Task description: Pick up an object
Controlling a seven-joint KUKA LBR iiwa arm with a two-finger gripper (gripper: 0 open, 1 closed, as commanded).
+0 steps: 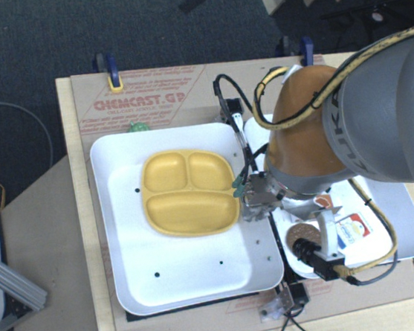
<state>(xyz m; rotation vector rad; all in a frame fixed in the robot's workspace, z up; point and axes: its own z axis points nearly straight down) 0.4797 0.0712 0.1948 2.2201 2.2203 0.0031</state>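
Camera view: gripper [251, 193], grip state indiscernible, is poised at the right rim of a yellow divided plate [189, 191], smooth, glossy, three-compartment, lying in the left bin [127, 246]. Approach step is judged in hand; closure on the rim, then a lift, is called for. A printed packet [352, 229] lies behind the wrist.

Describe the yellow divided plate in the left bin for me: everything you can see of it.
The yellow divided plate is a rounded, matte dish that looks like plastic, with three compartments: two smaller ones at the far side and one wide one nearer the camera, split by raised ridges. It lies flat and right side up on the floor of the left bin, toward its far right part. Its compartments hold nothing. The gripper is at its right rim; whether they touch is unclear.
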